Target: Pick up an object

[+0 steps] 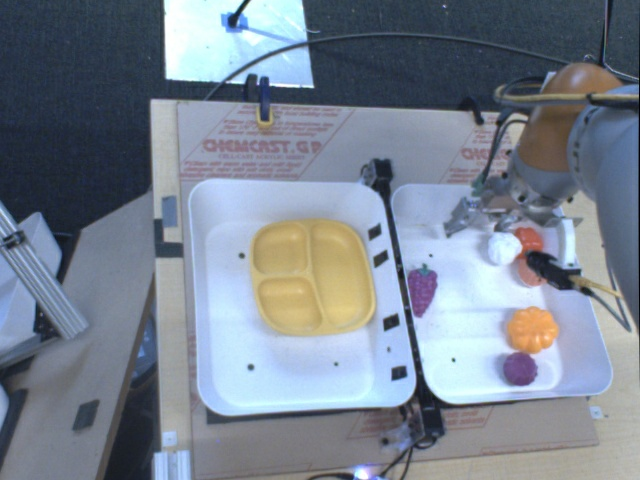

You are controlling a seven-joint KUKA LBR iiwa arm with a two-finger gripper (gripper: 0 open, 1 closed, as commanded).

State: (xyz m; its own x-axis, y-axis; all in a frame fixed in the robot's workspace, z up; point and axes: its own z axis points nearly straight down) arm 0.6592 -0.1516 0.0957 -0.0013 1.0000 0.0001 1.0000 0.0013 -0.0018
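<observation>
The right bin [470, 378] holds several small toy foods. A purple grape bunch [422, 289] lies near its left wall. A white piece [501, 249] touches a red-orange piece [529, 240] at the upper right. An orange pumpkin [531, 328] and a purple ball [519, 368] lie near the front right. My gripper [487, 211] is low over the bin's far right part, just up and left of the white piece, and nothing is visibly in it. The grey wrist with its orange band [572, 80] hides the bin's back right corner.
A yellow divided tray [305, 276] lies in the middle of the left bin [215, 368]. A black divider with clips [395, 268] runs between the bins. A black part with a yellow cable [548, 268] hangs from the arm beside the red-orange piece.
</observation>
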